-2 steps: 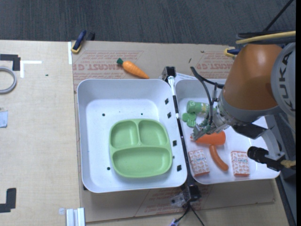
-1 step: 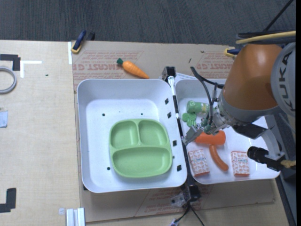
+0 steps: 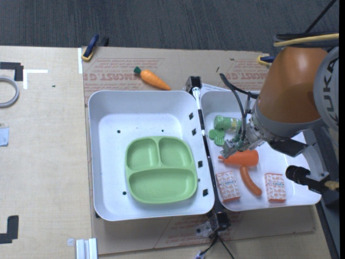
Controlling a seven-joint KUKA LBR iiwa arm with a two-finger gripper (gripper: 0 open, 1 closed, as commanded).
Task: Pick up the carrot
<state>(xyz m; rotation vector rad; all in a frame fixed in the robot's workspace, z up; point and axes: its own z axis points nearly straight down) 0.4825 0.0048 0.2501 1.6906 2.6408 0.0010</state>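
I am reading part of the "KUKA" lettering on the arm [image 3: 323,85]; the red print on the cardboard [image 3: 124,72] is too blurred to read. I am counting two carrots. One carrot [image 3: 152,79] is lying on the cardboard behind the left bin [image 3: 102,161]. An orange carrot [image 3: 242,158] is lying in the right bin [image 3: 302,196], directly under the gripper [image 3: 236,143]. I cannot tell whether the gripper is released or clenched. I am also counting two cartons [image 3: 228,186], one sausage [image 3: 250,181] and one green plate [image 3: 160,170].
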